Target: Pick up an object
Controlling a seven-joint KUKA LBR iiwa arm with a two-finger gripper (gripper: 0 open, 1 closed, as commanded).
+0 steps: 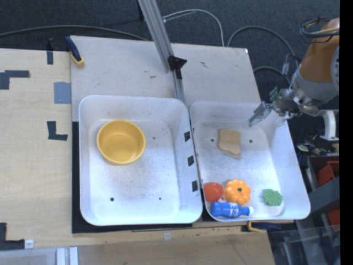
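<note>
Worktop (33, 164): pale wood-grain surface carrying two shallow white bins side by side.
Left bin (165, 203): rounded-corner plastic tray, speckled floor, holding one item.
Right bin (287, 164): matching tray, holding five items.
Arm (320, 59): one, grey with an orange band, reaching over the right bin's upper right corner.
Yellow bowl (121, 142): one, round and smooth, upper left of the left bin.
Claw (258, 116): slim dark fingers above the right bin's far edge; their spread cannot be told.
Tan piece (229, 142): one, flat, bread-like, mid-bin.
Front edge: one orange pumpkin (237, 191), ribbed; one red ball (213, 191); one blue bottle (230, 209), lying flat; one green knobbly lump (271, 197).
</note>
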